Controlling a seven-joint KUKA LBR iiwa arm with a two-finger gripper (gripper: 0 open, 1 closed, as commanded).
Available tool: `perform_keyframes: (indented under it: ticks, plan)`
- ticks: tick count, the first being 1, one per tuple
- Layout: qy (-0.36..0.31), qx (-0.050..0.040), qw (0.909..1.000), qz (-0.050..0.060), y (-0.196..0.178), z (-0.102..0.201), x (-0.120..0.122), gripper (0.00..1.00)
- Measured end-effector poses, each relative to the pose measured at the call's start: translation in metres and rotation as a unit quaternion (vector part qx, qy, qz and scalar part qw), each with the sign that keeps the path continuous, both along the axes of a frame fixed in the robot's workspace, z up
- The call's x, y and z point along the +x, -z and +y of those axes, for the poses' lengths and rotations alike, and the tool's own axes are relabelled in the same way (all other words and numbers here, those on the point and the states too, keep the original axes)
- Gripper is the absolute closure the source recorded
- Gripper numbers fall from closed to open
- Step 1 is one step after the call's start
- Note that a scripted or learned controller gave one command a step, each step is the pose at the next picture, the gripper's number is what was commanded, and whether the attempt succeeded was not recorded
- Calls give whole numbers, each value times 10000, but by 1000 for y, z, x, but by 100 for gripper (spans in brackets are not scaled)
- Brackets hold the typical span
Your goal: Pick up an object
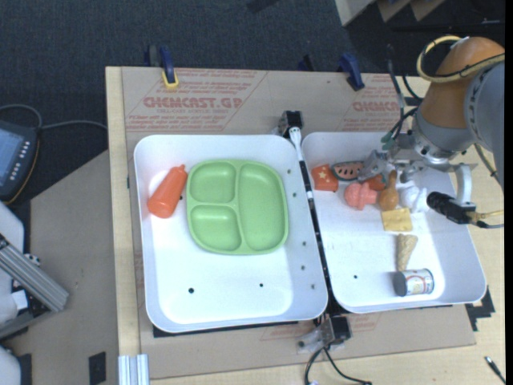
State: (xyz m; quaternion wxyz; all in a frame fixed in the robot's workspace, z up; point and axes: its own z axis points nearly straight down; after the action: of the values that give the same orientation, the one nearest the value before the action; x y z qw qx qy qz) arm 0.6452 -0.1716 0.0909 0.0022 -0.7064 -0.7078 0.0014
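Note:
The arm reaches in from the right, and my gripper (391,173) is low over the back of the right bin (449,291). Directly under and around it lie several toy foods: a pink piece (361,196), a brown-orange piece (389,198) and a watermelon slice (349,169). An orange-red piece (325,180) lies just left of them. Toward the front sit a yellow block (397,220), a tan cone-shaped piece (405,251) and a small can (413,282) on its side. The wrist hides what is right beneath the gripper.
The left bin (160,295) holds a green divided plate (238,206) and an orange carrot-like toy (167,192) at its left. A black cable connector (449,207) hangs beside the arm over the right bin's right side. The bins' rims meet at the middle (309,215).

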Motion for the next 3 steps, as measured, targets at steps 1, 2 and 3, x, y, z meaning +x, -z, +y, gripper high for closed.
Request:
perform_keyframes:
  ticks: [1, 2, 3]
  plan:
    - [-3, -10, 10000, -28, -15, 0, 1, 100]
    - [17, -15, 10000, -51, -61, -5, -4, 100]
    - [6, -16, 10000, -54, -104, -4, -1, 100]
